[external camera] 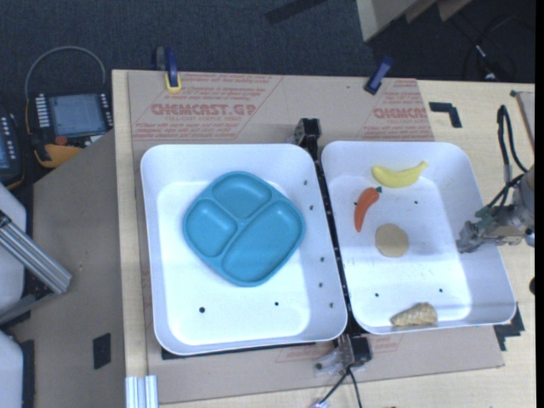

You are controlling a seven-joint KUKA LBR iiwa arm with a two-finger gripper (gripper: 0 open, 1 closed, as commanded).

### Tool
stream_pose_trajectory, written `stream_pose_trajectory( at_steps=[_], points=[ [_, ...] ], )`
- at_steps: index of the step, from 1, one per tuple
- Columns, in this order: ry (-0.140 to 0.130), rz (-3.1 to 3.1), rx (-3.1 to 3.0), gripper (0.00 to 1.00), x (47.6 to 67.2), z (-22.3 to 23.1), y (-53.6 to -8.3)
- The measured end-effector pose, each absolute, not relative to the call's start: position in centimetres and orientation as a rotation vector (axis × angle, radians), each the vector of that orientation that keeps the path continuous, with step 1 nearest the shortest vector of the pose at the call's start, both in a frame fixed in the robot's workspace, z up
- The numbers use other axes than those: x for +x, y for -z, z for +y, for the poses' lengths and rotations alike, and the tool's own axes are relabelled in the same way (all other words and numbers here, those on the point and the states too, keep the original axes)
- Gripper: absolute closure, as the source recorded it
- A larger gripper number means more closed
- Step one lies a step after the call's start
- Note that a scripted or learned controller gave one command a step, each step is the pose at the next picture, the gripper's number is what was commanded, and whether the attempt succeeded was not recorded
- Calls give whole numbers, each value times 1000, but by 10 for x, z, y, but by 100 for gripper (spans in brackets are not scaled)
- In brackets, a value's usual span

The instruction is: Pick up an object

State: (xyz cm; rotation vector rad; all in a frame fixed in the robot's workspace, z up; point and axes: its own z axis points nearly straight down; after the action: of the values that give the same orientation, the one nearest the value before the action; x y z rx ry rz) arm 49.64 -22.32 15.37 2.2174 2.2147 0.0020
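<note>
The right bin point(476, 308) holds a yellow banana point(398, 173) near its far wall. An orange-red carrot point(365, 207) lies just below the banana. A round tan cookie point(392, 240) sits mid-bin, and a tan bread piece point(414, 315) rests by the near wall. My gripper point(470, 238) reaches in over the bin's right wall. It is low, to the right of the cookie and apart from it. Nothing shows in its grasp.
In the left bin point(170, 313) lies a blue divided plate point(244, 226). A black clamp point(307, 131) sits between the bins at the far side. Cables point(507, 155) hang along the bench's right edge, above the gripper.
</note>
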Motion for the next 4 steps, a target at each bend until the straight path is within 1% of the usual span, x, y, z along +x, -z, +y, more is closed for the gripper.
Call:
stream_pose_trajectory(
  at_steps=[1,2,4],
  points=[
    [-3,2218,2215,100,493,-218,-214],
    [-4,2218,2213,100,504,-215,-264],
    [0,2230,2218,100,507,-118,-239]
  ],
)
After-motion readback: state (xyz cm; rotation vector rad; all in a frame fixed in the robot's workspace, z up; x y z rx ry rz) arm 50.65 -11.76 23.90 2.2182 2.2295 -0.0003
